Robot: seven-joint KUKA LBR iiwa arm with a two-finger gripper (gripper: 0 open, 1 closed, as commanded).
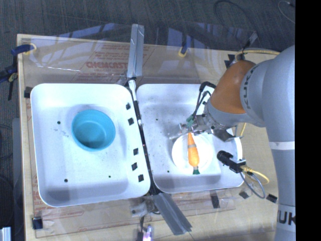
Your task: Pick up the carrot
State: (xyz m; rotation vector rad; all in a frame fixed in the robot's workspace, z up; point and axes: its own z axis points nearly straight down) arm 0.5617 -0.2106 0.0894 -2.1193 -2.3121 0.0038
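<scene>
- The carrot [192,153] lies on a white plate [178,157] in the right bin [160,177], its green tip pointing toward the near rim.
- The gripper [192,128] hovers at the carrot's top end; I cannot tell how its fingers stand.
- To grip well, it should straddle the carrot's thick middle, across its length, and close squarely.
- Count: 1 carrot, 1 plate, 2 bins, 1 blue bowl [93,129] in the left bin [50,185].

A wooden bench [25,134] bears two white bins [45,174] side by side.
</scene>
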